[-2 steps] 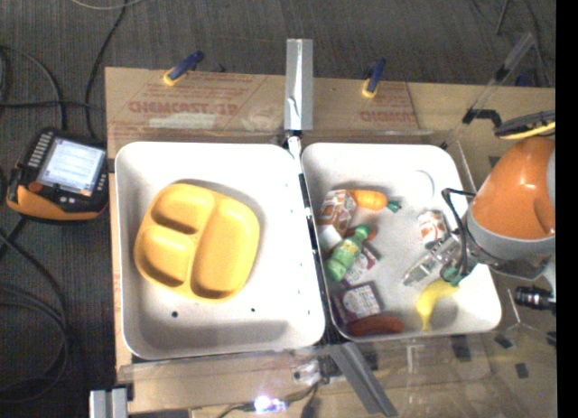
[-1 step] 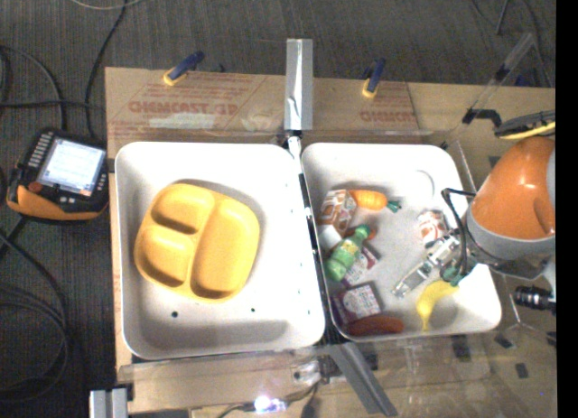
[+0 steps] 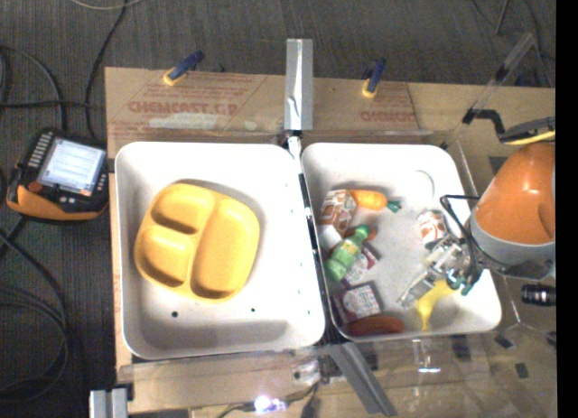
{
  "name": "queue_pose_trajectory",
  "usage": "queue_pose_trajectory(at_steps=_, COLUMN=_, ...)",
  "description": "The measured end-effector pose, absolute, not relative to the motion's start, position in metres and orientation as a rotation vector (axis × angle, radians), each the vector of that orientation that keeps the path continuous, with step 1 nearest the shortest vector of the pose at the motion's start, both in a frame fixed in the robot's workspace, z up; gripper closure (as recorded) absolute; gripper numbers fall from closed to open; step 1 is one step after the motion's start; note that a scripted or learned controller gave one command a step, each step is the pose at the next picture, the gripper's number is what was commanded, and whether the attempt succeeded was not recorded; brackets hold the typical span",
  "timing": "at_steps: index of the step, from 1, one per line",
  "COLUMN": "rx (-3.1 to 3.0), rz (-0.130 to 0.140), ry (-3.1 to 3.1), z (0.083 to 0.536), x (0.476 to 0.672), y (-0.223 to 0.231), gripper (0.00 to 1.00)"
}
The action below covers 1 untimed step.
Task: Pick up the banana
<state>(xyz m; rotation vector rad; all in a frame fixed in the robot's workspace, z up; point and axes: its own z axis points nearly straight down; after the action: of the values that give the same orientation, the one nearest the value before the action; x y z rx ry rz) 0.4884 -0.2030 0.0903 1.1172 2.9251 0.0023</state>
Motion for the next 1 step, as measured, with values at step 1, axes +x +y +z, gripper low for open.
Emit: queue_pose_trajectory(at_steps=1, rx=1.112, rz=0.005, ry=2.915, z=0.1013, x=0.4920, y=-0.2025, gripper=1.00)
